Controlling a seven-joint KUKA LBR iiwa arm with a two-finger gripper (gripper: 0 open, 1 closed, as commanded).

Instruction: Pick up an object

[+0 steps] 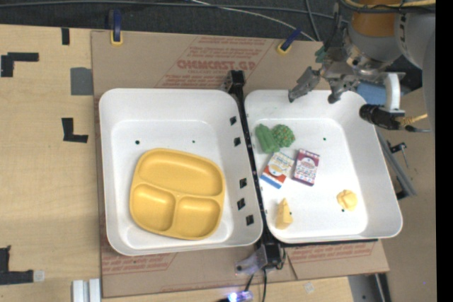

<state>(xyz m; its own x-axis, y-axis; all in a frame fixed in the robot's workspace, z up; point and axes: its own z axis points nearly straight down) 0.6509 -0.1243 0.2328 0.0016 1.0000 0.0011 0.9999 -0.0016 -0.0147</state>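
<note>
the fingers [301, 88] are spread with nothing between them, above the far rim of the right bin [368, 173]. the broccoli [274, 136] lies nearest; its lumpy shape may slip from a shallow pinch.

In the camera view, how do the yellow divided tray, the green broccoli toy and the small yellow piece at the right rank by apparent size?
Largest to smallest:
1. Yellow divided tray, much the largest.
2. Green broccoli toy.
3. Small yellow piece.
All lie at similar depth in the bins, so the order seems reliable.
</note>
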